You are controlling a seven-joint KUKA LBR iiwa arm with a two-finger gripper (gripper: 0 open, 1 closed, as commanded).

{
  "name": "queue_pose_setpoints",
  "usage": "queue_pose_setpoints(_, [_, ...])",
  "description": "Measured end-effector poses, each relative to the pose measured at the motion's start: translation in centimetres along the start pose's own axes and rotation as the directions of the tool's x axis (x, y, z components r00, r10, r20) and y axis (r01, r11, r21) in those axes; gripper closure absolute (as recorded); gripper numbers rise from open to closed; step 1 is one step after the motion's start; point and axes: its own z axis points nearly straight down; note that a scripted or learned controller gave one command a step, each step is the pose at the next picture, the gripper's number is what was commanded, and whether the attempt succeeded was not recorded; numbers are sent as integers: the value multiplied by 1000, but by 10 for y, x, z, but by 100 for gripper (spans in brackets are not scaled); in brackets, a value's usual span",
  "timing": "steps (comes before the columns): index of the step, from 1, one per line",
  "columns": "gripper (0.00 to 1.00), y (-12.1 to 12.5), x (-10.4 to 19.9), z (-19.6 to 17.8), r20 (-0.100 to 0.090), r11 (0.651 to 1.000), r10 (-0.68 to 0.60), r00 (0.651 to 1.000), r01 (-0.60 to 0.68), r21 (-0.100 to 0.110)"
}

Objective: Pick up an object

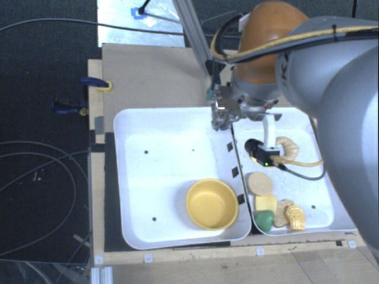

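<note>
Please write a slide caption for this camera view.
KUKA arm's gripper above the bins' divider; yellow bowl left, small items right.

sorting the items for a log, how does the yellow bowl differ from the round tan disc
The yellow bowl is larger and hollow; the round tan disc is small and flat. The bowl lies in the left bin, the disc in the right bin among other small items. Both look round from above.

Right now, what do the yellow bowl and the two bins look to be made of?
Yellow bowl: probably plastic, a smooth, even colour with a soft sheen along the rim. Left bin and right bin: likely moulded plastic, matte white with rounded corners and faint speckling. No closer reading from this view.
</note>
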Motion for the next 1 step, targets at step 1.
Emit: queue_pose_setpoints(1, [0,-1,-3,-1,2,1000,3,1000,-3,1])
